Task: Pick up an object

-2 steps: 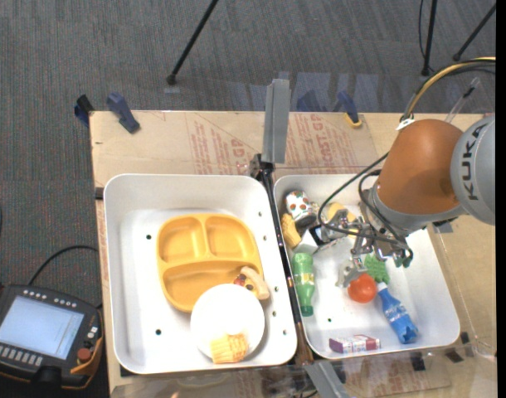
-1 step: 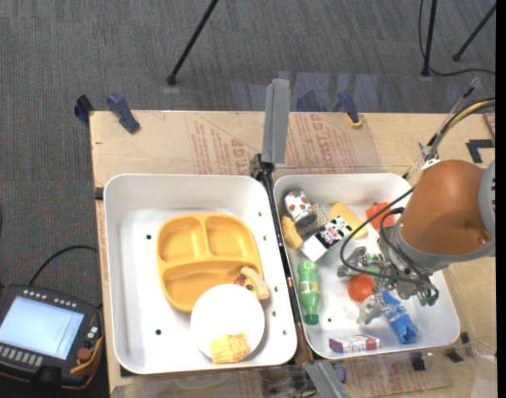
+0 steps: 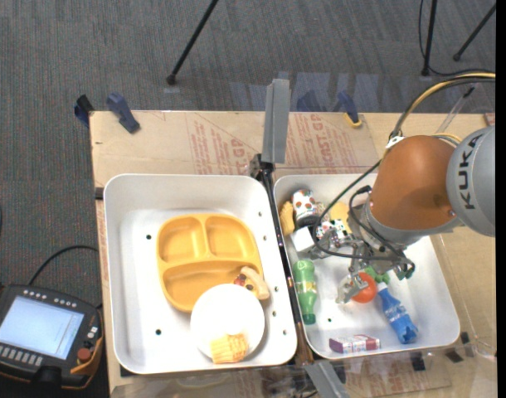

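Grey KUKA arm [image 3: 485,181] with orange band [image 3: 412,185], black cable [image 3: 427,94], and metal gripper [image 3: 358,286].

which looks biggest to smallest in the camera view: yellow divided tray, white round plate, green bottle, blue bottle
1. yellow divided tray
2. white round plate
3. green bottle and blue bottle: similar in length, too close to rank

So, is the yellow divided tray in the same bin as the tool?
No, the yellow divided plastic tray lies in the left white bin, while the tool hangs over the right one.
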You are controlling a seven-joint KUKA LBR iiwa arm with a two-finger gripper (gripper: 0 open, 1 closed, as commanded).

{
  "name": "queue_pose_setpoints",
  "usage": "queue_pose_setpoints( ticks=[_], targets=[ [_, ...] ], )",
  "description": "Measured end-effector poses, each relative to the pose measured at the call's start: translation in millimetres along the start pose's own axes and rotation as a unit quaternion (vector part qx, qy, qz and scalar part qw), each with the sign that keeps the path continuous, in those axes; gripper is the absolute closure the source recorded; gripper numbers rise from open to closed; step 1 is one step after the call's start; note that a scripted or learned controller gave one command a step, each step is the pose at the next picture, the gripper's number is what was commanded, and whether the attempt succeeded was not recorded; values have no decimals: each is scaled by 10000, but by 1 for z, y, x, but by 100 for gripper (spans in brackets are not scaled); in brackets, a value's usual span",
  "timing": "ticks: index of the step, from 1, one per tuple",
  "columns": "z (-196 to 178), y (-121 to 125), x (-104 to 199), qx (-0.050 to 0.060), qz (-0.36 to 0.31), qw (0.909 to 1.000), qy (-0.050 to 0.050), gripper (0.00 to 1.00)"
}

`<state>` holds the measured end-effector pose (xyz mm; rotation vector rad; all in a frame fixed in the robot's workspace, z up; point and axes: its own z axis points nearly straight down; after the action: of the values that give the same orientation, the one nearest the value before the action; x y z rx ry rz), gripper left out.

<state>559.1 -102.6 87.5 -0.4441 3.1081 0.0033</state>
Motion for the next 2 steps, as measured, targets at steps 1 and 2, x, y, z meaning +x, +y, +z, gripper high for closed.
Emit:
queue_pose_setpoints(
  ticks=[1,2],
  targets=[
    [0,-43,93,10,-113,9999,13,0],
    [0,-30,36,-3,-719,9974,2,0]
  ],
)
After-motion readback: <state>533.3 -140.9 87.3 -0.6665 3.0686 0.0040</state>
